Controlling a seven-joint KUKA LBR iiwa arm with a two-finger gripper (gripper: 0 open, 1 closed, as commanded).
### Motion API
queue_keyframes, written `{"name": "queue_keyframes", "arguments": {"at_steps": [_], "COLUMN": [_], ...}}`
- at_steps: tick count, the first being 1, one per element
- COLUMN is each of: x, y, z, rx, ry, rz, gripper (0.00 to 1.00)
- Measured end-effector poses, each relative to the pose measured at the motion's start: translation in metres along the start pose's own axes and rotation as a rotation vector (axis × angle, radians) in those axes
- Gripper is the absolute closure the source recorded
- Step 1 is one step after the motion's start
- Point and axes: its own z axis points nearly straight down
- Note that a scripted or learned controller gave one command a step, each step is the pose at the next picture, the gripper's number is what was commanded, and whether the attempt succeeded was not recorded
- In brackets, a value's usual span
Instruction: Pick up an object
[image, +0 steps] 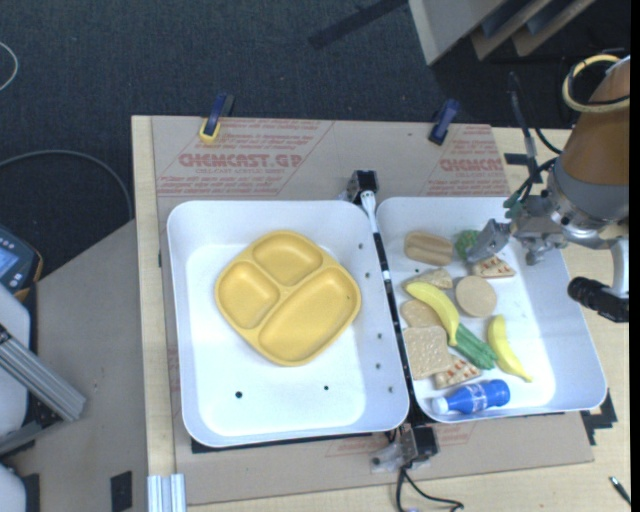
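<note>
one fixed camera looks down at a slant from above the bench (150, 300), seeing both white bins (190, 300) whole.

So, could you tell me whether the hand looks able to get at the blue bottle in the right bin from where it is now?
Probably yes. The blue bottle lies on its side at the near edge of the right bin, uncovered from above. The hand is over the bin's far end; only a cracker crowds it.

Left bin (200, 300): yellow divided plate (287, 296), centred. Right bin (575, 350): two bananas (437, 303) (507, 348), round cracker (476, 296), bread slices (427, 347), green pepper (473, 345), blue bottle (472, 397) at near edge, bread roll (429, 247), broccoli (466, 241). Gripper (490, 241) low over far part of right bin, beside broccoli. Arm (598, 150) enters from right.
</note>
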Motion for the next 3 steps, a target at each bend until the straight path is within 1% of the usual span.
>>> {"name": "queue_keyframes", "arguments": {"at_steps": [1, 2, 3], "x": [0.000, 0.007, 0.002], "y": [0.003, 0.011, 0.008], "z": [-0.009, 0.045, 0.089], "rx": [-0.015, -0.010, -0.010], "ry": [-0.003, -0.001, -0.001], "rz": [-0.003, -0.004, -0.002], "gripper": [0.00, 0.00, 0.00]}}
